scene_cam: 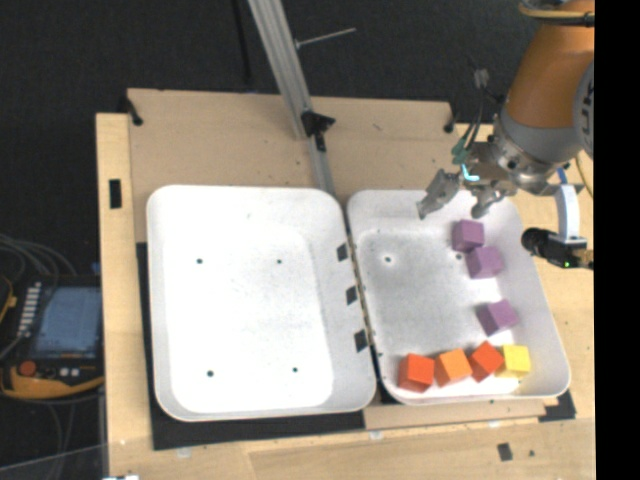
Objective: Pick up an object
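Gripper (459,200) hung spread and empty over my right bin's (400,288) far edge; nearest purple block (467,234) lay just below it, toward the near side.

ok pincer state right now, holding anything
pincer: open, fingers spread, nothing between them, above the far end of the right bin near a purple block

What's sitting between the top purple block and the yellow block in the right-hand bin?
In the camera view, two more purple blocks lie between the top purple block and the yellow block: one right beside the top one, another lower down.
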{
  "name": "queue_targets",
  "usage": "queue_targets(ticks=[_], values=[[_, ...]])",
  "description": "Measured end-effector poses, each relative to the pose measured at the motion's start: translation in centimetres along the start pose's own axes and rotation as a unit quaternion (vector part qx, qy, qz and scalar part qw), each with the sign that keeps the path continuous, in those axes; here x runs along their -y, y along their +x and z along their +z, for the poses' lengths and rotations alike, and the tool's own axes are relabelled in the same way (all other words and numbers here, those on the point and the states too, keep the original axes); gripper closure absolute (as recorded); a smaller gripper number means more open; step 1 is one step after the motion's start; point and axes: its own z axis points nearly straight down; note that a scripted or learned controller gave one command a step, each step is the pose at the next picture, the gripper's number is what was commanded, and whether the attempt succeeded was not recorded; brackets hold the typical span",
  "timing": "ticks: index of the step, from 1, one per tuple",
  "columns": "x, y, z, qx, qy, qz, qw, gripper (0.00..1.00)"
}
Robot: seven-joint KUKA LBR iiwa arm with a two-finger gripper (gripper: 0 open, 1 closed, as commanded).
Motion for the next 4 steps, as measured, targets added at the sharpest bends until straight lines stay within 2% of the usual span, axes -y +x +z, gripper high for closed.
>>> queue_targets(ticks=[1,2,4], values=[[-0.1,0.0,-0.3,0.0,-0.002,0.0,1.0,0.0],[-0.2,0.5,5.9,0.001,0.001,0.001,1.0,0.0],[-0.1,-0.7,16.7,0.001,-0.002,0.002,1.0,0.0]])
